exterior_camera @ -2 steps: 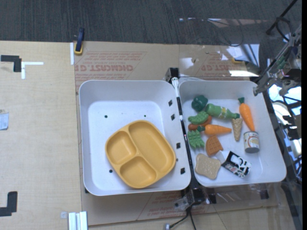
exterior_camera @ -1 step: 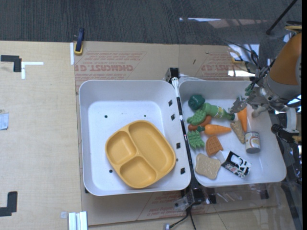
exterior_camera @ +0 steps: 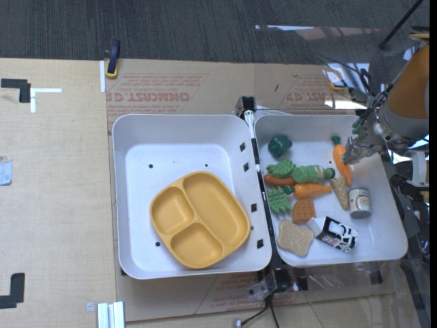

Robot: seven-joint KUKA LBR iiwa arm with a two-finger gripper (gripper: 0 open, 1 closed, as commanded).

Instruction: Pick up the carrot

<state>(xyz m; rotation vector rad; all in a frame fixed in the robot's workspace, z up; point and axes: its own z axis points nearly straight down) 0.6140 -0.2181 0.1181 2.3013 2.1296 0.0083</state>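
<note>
We log two shallow white plastic bins on the light wooden worktop [exterior_camera: 48,203], and we place everything else against the right-hand bin [exterior_camera: 389,248].

- Left white bin [exterior_camera: 130,203]: touching the right-hand bin's left wall; holds a yellow three-compartment plastic plate [exterior_camera: 199,219].
- Upright orange toy carrot with a green tip [exterior_camera: 341,162]: near the right-hand bin's far right side, standing roughly on end, slightly tilted.
- Second orange toy carrot, lying flat [exterior_camera: 313,190]: at the bin's middle.
- Grey arm with orange band [exterior_camera: 410,94]: over the bin's right wall. Its end effector [exterior_camera: 355,150] sits right beside the upright carrot's upper part; we cannot tell how it stands or whether it grips the carrot.
- Dark green rounded toy vegetable [exterior_camera: 279,145]: toward the bin's far left.
- Green toy bottle-shaped piece [exterior_camera: 313,173]: at the bin's middle, just behind the flat carrot.
- Small silver tin with a pale label [exterior_camera: 359,202]: near the bin's right wall, in front of the upright carrot.
- Tan toy bread slice [exterior_camera: 295,238]: near the bin's front wall.
- Black-and-white small carton [exterior_camera: 338,234]: near the front wall, right of the bread.
- Orange waffle-textured square [exterior_camera: 303,211]: just behind the bread slice.
</note>
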